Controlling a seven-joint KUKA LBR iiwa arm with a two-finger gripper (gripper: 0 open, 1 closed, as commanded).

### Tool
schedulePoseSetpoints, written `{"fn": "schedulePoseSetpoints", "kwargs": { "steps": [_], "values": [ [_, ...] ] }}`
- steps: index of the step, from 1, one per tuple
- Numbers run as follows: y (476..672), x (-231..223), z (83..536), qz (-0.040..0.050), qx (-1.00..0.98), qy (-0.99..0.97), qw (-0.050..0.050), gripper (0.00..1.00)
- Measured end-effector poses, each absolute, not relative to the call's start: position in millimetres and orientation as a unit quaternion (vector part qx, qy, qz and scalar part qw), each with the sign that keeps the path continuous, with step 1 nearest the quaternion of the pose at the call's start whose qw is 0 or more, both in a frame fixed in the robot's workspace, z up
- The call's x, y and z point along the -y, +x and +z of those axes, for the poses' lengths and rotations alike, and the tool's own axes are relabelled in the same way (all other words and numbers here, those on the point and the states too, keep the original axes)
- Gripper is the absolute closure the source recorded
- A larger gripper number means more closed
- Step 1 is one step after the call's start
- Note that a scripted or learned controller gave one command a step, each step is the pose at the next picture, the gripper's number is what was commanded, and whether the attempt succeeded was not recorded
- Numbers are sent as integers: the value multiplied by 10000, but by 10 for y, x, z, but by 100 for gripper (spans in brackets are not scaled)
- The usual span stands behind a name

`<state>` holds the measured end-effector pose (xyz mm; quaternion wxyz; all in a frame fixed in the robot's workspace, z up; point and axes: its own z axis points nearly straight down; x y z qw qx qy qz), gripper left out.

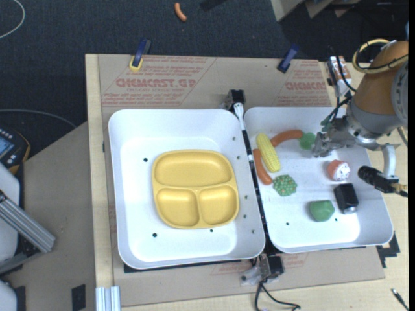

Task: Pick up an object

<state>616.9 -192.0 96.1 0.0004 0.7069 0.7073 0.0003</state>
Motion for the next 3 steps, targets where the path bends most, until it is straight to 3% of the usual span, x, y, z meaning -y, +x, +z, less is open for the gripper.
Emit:
{"fn": "schedulePoseSetpoints", "kwargs": {
  "steps": [2,3],
  "values": [
    [6294,1973,2201,22,-7076,7066,49,100],
    [6303,1974,2258,9,-7074,7068,24,100]
  ]
}}
